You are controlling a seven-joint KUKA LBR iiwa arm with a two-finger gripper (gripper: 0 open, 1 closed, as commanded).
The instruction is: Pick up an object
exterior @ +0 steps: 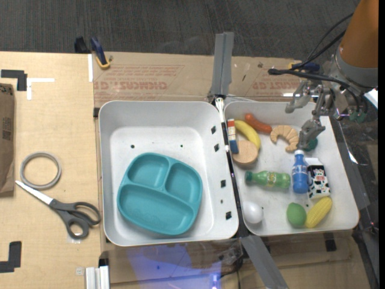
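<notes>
**Gripper over back-right of right bin, nothing seen between fingers**

Landmark = right bin [346, 221]. Arm [363, 32] comes in over its back-right corner, orange band visible at frame top-right. Gripper [310, 134] hangs over the bin's rear-right area, just beside the croissant [284, 136]. Finger state: can't tell, tips blur into a dark grey-green blob, no clear gap or contact. No obj visibly clamped.

Objs inside right bin, none lifted:
- banana [248, 132] near back-left, lying partly over round wooden block [245, 152]
- orange-red carrot-like piece [258, 124] at back, just behind banana
- croissant mid-back, apart from banana
- green bottle [268, 179] lying on its side, centre
- blue bottle [299, 172] centre-right, just beside green bottle's end
- black/white cow-print carton [318, 180] touching blue bottle's right side
- white egg [252, 212] front-left
- green round fruit [295, 214] front-right, touching yellow corn [319, 211]
- marker-like stick [231, 136] along the left wall

Left of right bin: left bin [114, 125], wall to wall, holding teal divided plate [160, 192]. Further left on bench: scissors [60, 208] and tape ring [40, 170]
</notes>
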